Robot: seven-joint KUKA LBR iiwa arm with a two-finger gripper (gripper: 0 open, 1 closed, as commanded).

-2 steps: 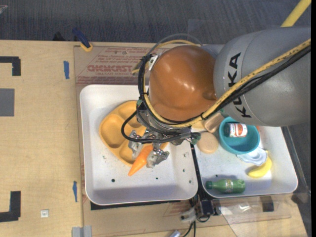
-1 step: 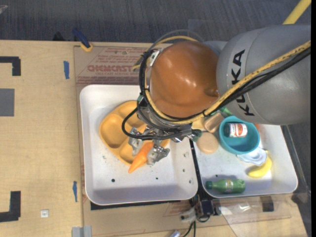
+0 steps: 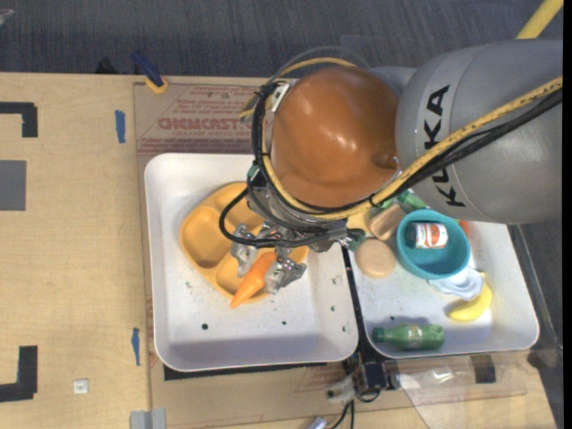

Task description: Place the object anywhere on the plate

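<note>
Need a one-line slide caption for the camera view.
KUKA gripper holds an orange carrot at the yellow plate's edge in the left bin.

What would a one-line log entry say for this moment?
gripper: shut on carrot | position: over yellow plate, left bin | status: not released

Orange carrot (image 3: 251,280), tapered, lying at a slant just left of frame centre, pointed tip toward the lower left, thick end toward the upper right and tucked between the fingers of the hand (image 3: 264,264). Its tip reaches past the plate's lower edge over the white bin floor. Yellow-orange plate (image 3: 204,231), divided into compartments, sits in the left bin, upper middle part; its right side is hidden under the arm.
</note>
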